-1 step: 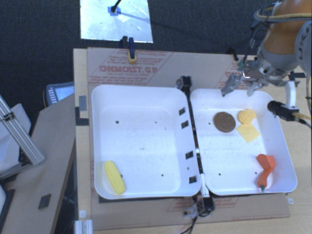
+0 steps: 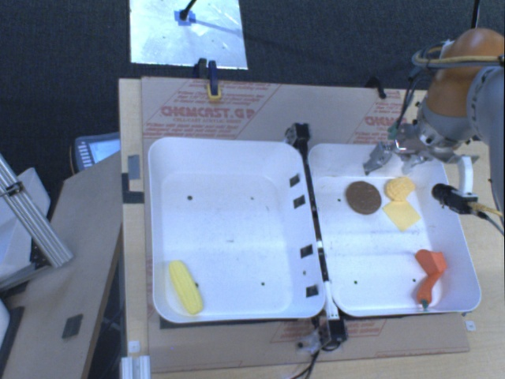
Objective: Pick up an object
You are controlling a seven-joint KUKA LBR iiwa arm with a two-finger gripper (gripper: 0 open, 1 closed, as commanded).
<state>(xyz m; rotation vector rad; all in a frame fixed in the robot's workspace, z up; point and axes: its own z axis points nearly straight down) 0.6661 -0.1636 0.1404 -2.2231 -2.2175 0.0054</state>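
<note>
My gripper [image 2: 392,161] hangs over the far part of the right bin [image 2: 454,290], its fingers spread open with nothing between them. Just in front of it lie a brown round disc [image 2: 364,197], a round yellow-orange cracker [image 2: 400,188] and a pale yellow block [image 2: 402,215]. An orange bent piece [image 2: 428,273] rests near the right bin's front right corner. In the front left corner of the left bin [image 2: 229,152] lies a yellow corn cob [image 2: 185,287].
A black divider with clips [image 2: 308,212] runs between the two bins. A black cable end [image 2: 451,198] hangs over the right bin's right rim. The bins sit on a cardboard sheet [image 2: 237,109]; a yellow clamp [image 2: 213,85] holds its far edge.
</note>
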